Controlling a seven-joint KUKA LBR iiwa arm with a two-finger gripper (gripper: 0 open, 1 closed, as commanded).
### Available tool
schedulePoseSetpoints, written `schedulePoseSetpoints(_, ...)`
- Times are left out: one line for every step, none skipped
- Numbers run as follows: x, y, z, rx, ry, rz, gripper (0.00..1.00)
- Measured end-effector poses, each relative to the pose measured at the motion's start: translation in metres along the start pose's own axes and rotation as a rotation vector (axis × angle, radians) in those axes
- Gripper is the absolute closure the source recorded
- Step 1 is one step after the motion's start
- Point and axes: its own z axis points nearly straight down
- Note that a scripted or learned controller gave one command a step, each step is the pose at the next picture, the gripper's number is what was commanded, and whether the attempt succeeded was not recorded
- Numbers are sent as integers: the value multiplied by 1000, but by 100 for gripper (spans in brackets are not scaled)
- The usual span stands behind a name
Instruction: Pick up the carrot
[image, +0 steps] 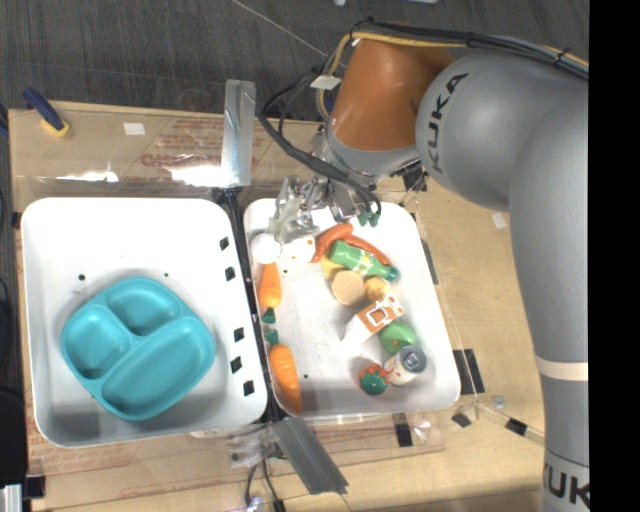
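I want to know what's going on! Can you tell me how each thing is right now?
gripper: low over the right bin's far corner, holding nothing I can see
carrot: lying along the right bin's left wall
second carrot: lying nearer the front
teal plate: flat in the left bin
right bin: holds jumbled toy food

I see even, bright light from overhead. The two shallow white plastic bins (120, 225) look nearly washed out, and glare streaks the clear plastic sheet (150, 165) behind them. A soft shadow lies under the teal divided plate (138, 345). The big grey arm (520, 140) looks slightly soft; the bench edges are grainy.
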Motion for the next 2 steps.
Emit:
schedulePoseSetpoints(-11,62,-38,-2,2,-61,100)
schedulePoseSetpoints(-5,29,-74,0,3,-250,100)
